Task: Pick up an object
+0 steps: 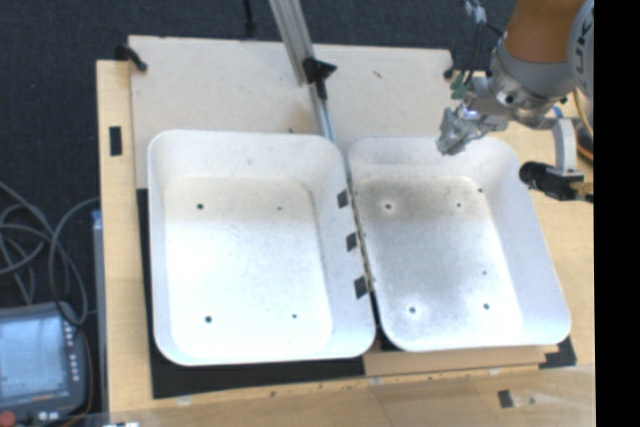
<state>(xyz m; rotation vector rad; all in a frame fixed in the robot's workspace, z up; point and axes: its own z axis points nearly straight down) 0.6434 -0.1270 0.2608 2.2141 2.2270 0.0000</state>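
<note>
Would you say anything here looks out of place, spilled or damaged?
Nothing looks spilled or broken. The oddity: the task needs an object, yet the left bin and right bin show bare, grey-scuffed floors. The gripper hangs over the right bin's far rim.

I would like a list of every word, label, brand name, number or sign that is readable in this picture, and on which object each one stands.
None can be read.
Handheld screen unit at the lower left: its display shows faint lines, too small and blurred to read.
Left bin, right bin, arm and tool: no lettering visible.
Small dark tags between the bins: no text can be made out.
</note>
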